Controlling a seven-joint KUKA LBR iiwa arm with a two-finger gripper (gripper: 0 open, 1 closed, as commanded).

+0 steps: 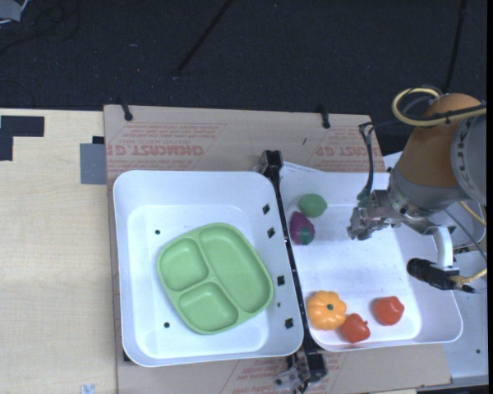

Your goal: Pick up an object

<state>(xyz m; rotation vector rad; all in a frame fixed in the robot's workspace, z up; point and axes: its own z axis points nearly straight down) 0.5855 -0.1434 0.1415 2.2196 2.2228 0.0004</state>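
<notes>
**A:** So which step is it on? Looks to me like the approach. The pincer point(363, 226) hangs low over the right bin point(370, 335), and I see nothing between its tips. Whether it's spread or pinched together I honestly cannot tell from where I stand, it's just a dark lump at this angle.

**B:** Same here. Nothing picked yet, I'd say. Closest candidates are the green ball point(312, 205), off to the pincer's left and a touch further back, and the purple thing point(301, 228) straight to its left, hard against the divider between the bins. Those two sit just beside each other, maybe touching.

**A:** And the rest? Down toward the front edge, well apart from the pincer, there's an orange pumpkin point(326, 309) with a small red piece point(355, 328) right next to it, then another red one point(388, 310), tomato-looking, nearly below the pincer on the near side.

**B:** My guess for the next move: slide left over the green ball or the purple thing, centre on it, drop, then squeeze. The purple one being jammed at the wall could be awkward, not much room for a tip on that side. The ball might roll away too.

**A:** Left bin point(140, 195) is far off to the pincer's left. It's got a green divided plate point(214, 279), three sections, nothing in them that I can see.

**B:** Yeah, that one's not in play right now.
</notes>
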